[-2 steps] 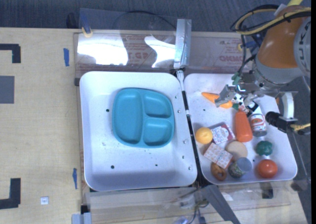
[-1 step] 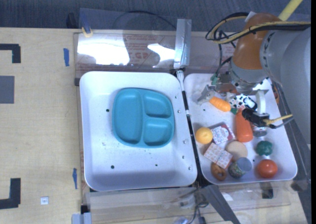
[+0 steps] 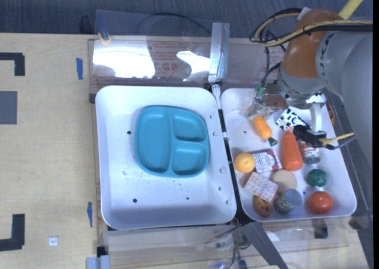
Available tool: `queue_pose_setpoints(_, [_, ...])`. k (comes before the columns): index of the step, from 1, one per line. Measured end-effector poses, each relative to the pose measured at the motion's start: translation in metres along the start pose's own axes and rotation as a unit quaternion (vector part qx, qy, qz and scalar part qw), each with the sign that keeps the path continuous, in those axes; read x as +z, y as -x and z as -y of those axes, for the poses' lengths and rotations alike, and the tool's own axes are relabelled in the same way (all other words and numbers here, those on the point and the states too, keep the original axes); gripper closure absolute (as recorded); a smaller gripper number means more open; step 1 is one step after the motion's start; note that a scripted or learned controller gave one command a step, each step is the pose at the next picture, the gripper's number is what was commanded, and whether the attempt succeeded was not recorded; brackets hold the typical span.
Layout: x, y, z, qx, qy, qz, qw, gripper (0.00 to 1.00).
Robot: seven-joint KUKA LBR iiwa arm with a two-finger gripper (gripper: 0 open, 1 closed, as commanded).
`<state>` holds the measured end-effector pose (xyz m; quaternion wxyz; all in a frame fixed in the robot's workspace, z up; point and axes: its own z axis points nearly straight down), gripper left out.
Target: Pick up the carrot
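- Arm reaching in from right, wrist bent down over right bin, near carrot.
- Gripper w/ finger opening: cannot tell.

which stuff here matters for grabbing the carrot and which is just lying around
For the job: carrot; pincer above it; right bin it lies in.

Lying about: blue plate in the left bin; tomato; lemon; cracker.

Small orange tapered carrot with a green stem end, lying slanted on the right bin's floor, near its upper left corner.
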<state>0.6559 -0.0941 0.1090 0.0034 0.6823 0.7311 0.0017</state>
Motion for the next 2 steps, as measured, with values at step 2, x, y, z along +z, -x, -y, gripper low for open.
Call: queue_pose_setpoints(2, [-0.101, -0.015, -0.015, 0.025, 0.002, 0.0, 0.9997, 1.0])
